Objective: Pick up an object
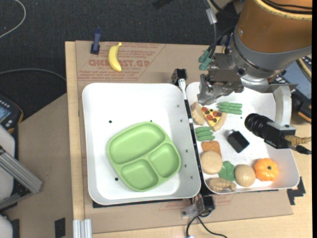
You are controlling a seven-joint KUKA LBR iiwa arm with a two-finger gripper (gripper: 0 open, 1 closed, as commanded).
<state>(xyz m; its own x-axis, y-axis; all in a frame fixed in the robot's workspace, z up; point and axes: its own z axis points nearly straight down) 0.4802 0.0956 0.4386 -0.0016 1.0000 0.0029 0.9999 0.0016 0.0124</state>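
Saw claw [215,94] low over the far left part of the right bin [257,100], reaching in from the right. Could not tell from this angle whether claw was apart, together or clamped on anything.

Spotted pizza slice [214,117] just on the near side of the claw, touching a pale bread piece [198,114] on its left. Noted green bean pods [229,107] just right of the claw, lying flat.

Found a second green pod [204,133] on the near side of the pizza slice, close to the bin's left wall. Then found an orange-brown piece [211,147] and a round tan bun [211,162] in a line toward the near edge.

Logged black block [238,141] mid-bin, turned at an angle, apart from the rest.

Counted along the near wall, left to right: knobbly pale piece [220,184], green leaf [228,170], round tan ball [244,175], orange pumpkin [266,169].

Saw left bin [99,113] holding one green divided plate [143,155] with three compartments, set toward the near side and turned at an angle.

Noted yellow banana [115,57] outside both bins on the cardboard tabletop [74,148], far left, beside a blue clip [95,42]. Saw black clip [179,76] at the far end of the seam between the bins.
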